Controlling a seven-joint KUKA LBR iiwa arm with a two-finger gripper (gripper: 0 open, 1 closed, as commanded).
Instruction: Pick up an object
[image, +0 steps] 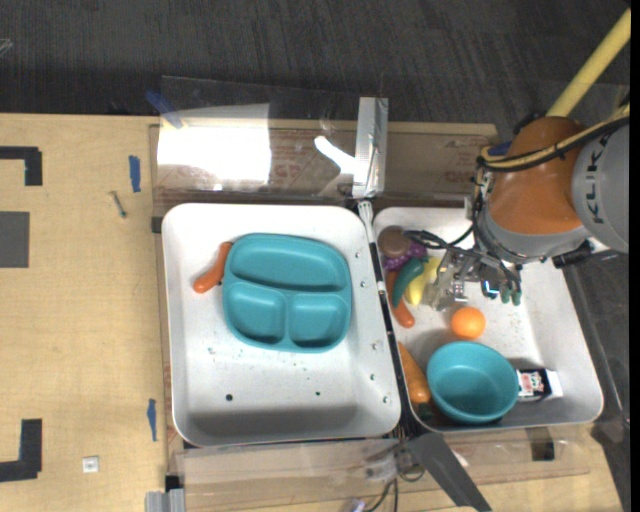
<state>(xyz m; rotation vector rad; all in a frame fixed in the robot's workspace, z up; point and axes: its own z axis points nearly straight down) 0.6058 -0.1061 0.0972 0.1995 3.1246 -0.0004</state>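
The left bin (180, 330) bears a teal divided tray (288, 290) and an orange carrot (210, 272); in the right bin (560, 350) the gripper (447, 287) hangs over the yellow banana (411, 283), beside an orange ball (467, 322) and teal bowl (472, 380); I judge the reach underway, descent next; whether the pincer is spread, I cannot tell.

Both bins, left (190, 380) and right (570, 350), are white. The divided plate (287, 290) and the bowl (472, 380) are teal. An orange carrot (210, 270) pokes out beside the plate. Near my metallic gripper (450, 285) sit an orange ball (467, 322), a yellow banana (412, 283) and purple grapes (398, 262). My wrist band (535, 195) is orange.
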